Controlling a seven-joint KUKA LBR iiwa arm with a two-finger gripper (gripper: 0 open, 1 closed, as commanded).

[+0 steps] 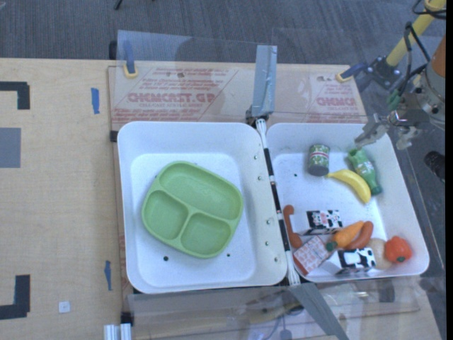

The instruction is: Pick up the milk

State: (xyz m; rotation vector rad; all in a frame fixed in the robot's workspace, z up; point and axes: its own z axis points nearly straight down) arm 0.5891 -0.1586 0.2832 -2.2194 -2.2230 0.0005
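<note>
So here's where we stand: the gripper [386,129] hangs over the top right corner of the right bin [283,144], and we can't tell from this angle how it's set. Nothing is visibly in it.

The milk looks to us like the small cow-patterned carton [323,221] lying near the middle of the right bin, well apart from the gripper. Catch is, there's a second cow-patterned carton [357,260] lower down near the front edge, so we honestly can't say which one counts.

What we think could go sideways:
- The nearest stuff to the gripper is the green bottle [365,171], the banana [352,183] and the little can [318,159]. A descent from here grabs the wrong thing.
- The first carton sits right beside the carrot [348,234] and a red-and-white packet [311,254], so the approach could snag a neighbour or just shove the carton.
- The lower carton is jammed in by the tomato [398,249], leaving little room.

The green plate [192,208] in the left bin [134,190] is out of the way.
</note>
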